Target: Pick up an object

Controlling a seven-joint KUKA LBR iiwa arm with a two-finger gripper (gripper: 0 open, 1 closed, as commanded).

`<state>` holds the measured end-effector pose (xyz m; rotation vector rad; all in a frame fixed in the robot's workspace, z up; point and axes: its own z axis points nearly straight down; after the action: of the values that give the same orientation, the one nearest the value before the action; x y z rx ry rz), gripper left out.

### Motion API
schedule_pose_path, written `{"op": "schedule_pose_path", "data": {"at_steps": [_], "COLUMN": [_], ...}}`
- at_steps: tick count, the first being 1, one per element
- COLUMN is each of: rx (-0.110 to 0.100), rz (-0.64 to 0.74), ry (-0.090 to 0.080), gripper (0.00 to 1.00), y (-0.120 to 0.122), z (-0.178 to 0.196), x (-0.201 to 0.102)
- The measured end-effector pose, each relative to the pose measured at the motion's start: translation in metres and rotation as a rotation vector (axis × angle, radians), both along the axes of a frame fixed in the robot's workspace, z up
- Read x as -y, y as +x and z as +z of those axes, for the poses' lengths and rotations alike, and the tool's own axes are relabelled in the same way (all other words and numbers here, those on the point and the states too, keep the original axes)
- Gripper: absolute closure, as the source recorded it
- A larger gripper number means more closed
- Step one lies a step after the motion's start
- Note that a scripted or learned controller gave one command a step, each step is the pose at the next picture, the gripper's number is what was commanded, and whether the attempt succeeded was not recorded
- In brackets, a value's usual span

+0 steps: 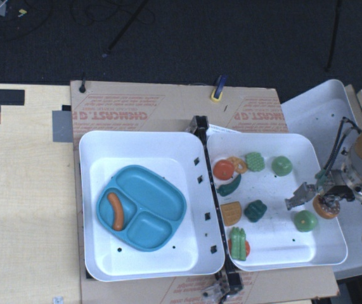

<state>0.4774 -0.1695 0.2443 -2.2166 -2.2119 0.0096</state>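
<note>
Two white bins side by side in the camera view, and the action is all in the right bin (333,249). The gripper (323,198) hangs low over that bin's right side, arm coming in from the right. Open or closed? Can't tell from this angle.

A round orange-brown lump (327,206) sits right at the gripper, but whether it is clamped or merely underneath is not clear. The likeliest target, I'd say, is the green apple (305,220), just beside the gripper, below and slightly left of it. It's round, so no long axis to line up on, and it has bare floor around it.

Further left of the gripper lies a dark green pepper (255,211), then an orange cracker (231,213). Up and left sits a green ball (281,165), well apart. Nothing stands between gripper and apple, though the lump is close enough to get nudged.

Over in the left bin (98,258), a blue tray (158,198) carries a sausage (116,210), far off.
</note>
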Motion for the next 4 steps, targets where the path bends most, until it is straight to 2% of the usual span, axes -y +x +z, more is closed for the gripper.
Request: {"op": "schedule_pose_path", "data": {"at_steps": [1, 3, 4], "rx": [0.010, 0.005, 0.014], "rz": [0.002, 0.003, 0.009], "ry": [-0.003, 0.000, 0.009], "gripper": [0.00, 0.00, 0.00], "y": [0.002, 0.001, 0.015], "z": [0.005, -0.089, -0.137], "x": [0.000, 0.007, -0.002]}}
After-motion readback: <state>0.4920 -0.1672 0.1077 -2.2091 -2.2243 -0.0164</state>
